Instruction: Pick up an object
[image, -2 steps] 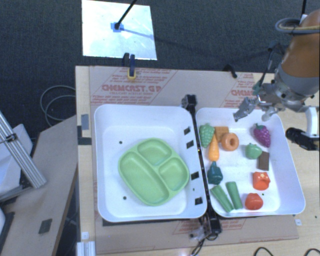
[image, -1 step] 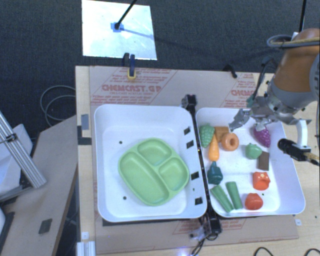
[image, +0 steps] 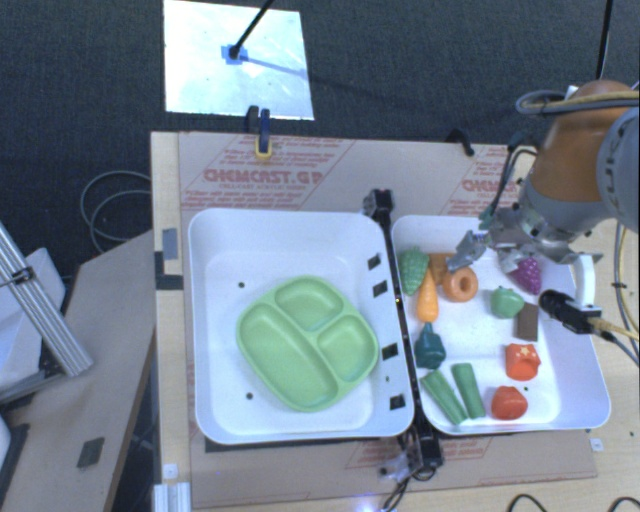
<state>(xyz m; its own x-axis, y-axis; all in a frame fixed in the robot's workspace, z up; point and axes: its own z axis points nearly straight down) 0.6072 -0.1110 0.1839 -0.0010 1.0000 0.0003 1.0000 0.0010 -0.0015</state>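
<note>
Toy foods lie loose in right bin: orange ring, carrot, purple grape bunch, green pepper, brown block, two red pieces, green pods. Left bin carries green divided plate. Arm enters from right, wrist bent down over right bin's far side; gripper hangs just above orange ring. Jaws' state cannot be told

A dark carpeted floor is seen around the table, whose top is covered by a printed board. Beyond the table a pale sheet is laid. Left of the table, looped cable and an aluminium rail are seen.
</note>
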